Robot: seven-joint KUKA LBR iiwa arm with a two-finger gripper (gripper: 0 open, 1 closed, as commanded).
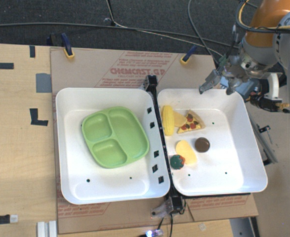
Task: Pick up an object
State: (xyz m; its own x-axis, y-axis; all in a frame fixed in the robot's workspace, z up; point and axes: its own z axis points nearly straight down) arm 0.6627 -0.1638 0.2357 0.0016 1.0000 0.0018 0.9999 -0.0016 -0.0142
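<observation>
A: Where's the claw (219, 84)?
B: Above the far rim of the right bin (243, 113), near its back right corner. Two dark fingers spread apart, nothing between them, so released. Arm (270, 19) comes in from the right; its orange band is cut by the top edge of the frame.

A: Objects?
B: All in the right bin, left half. Yellow corn-like piece (168, 119) upright along the left wall. Pizza slice (190, 123) just beside it, touching or nearly, can't tell. Brown round thing (202, 144) nearer the middle, too small to identify. Pale yellow block (186, 151) just left of it. Green-and-red item (176, 162) touches the block's near corner; its shape is hard to make out.

A: Left bin?
B: Left bin (70, 181) holds a green divided plate (115, 137), three compartments, lying flat and turned at an angle.

A: Claw near any object?
B: No. Well apart from all of them, and higher.

A: Anything else?
B: Bins sit on a cardboard sheet (130, 68) on the desk (16, 132). Red print on the sheet is partly legible, the rest blurred. Cables (135, 26) cross the dark floor behind. Two clamps (65, 46) at the sheet's far edge.
</observation>
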